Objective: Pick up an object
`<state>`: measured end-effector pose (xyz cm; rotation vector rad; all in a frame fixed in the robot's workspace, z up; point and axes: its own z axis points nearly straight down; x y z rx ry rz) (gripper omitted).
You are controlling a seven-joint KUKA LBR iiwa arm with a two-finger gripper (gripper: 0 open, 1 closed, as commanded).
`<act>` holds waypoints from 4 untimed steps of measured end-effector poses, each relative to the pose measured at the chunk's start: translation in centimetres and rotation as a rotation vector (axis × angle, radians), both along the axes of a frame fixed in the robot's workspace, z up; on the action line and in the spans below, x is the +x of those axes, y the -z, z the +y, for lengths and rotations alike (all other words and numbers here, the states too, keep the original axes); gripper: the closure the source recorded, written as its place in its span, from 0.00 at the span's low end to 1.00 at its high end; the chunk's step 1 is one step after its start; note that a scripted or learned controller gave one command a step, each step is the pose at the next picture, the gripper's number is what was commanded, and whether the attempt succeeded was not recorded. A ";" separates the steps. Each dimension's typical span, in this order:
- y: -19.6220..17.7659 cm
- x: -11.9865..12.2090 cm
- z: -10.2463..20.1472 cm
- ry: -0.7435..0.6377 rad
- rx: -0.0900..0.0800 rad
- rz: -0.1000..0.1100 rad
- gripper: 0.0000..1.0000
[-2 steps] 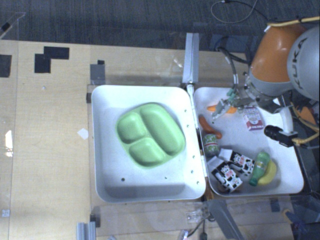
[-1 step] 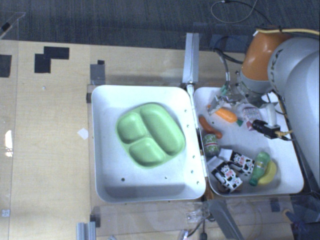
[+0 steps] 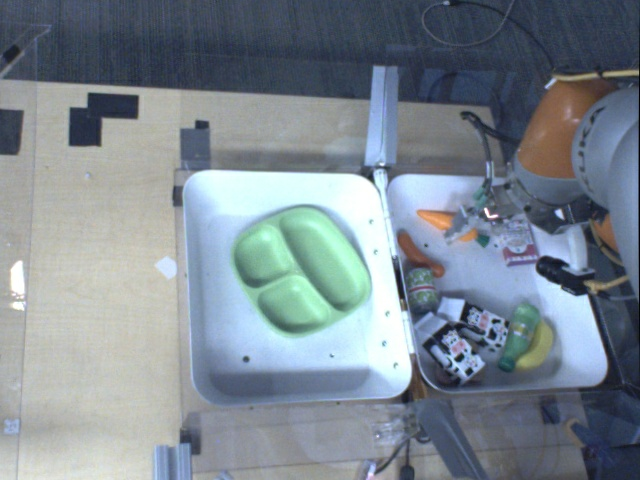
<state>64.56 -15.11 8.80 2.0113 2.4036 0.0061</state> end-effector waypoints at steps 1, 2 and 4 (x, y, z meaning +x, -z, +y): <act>-3.7 -1.4 -2.2 0.052 0.006 -0.002 0.00; -4.5 -1.7 -2.9 0.154 0.003 -0.003 0.00; 0.1 1.9 3.9 0.235 -0.005 0.023 0.00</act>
